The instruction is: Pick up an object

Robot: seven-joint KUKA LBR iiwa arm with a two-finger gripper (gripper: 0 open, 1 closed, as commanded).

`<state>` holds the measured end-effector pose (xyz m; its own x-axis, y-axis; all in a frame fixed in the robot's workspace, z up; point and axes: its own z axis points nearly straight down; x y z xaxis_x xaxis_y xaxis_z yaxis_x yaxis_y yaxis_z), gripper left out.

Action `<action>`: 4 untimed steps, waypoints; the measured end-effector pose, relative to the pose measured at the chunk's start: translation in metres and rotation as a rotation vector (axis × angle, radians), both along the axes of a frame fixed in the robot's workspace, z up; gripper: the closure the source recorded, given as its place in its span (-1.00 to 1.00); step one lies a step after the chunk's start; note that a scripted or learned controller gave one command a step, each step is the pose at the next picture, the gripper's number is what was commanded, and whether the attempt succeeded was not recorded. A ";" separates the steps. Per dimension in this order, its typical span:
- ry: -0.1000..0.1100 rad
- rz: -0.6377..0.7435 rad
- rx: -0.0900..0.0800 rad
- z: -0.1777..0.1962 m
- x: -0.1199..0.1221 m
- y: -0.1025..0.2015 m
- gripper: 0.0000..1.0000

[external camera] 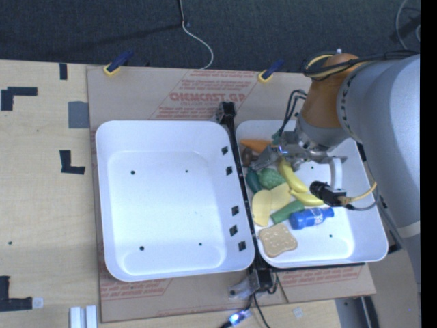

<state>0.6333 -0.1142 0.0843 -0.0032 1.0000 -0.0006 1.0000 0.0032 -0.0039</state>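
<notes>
Gripper (273, 157) over the right bin's (355, 251) cluttered corner, above the banana (298, 185) (finger state: can't tell). Descend centred on one item.

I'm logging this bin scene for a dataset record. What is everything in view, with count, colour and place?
left bin: 1, white, left half of bench
right bin: 1, white, beside it on the right
banana: 1, yellow, right bin, centre
bottle: 1, blue, below the banana
toast slice: 1, tan, right bin's near-left corner
yellow piece: 1, pale yellow, above the toast
green items: several, right bin's left side
orange item: 1, right bin's far-left corner
clamps: 2, blue-yellow, cardboard's far edge
arm: 1, grey with orange band, from right
gripper: 1, dark, over right bin's pile
</notes>
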 end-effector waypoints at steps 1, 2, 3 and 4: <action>-0.003 -0.009 -0.002 0.001 -0.042 -0.090 -1.00; -0.004 -0.002 -0.001 0.011 -0.039 -0.085 1.00; -0.004 -0.003 0.000 0.000 -0.044 -0.108 1.00; -0.021 -0.001 -0.006 0.278 -0.047 -0.110 1.00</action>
<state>0.5868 -0.2243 0.3623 -0.0021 1.0000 -0.0071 0.9999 0.0022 0.0168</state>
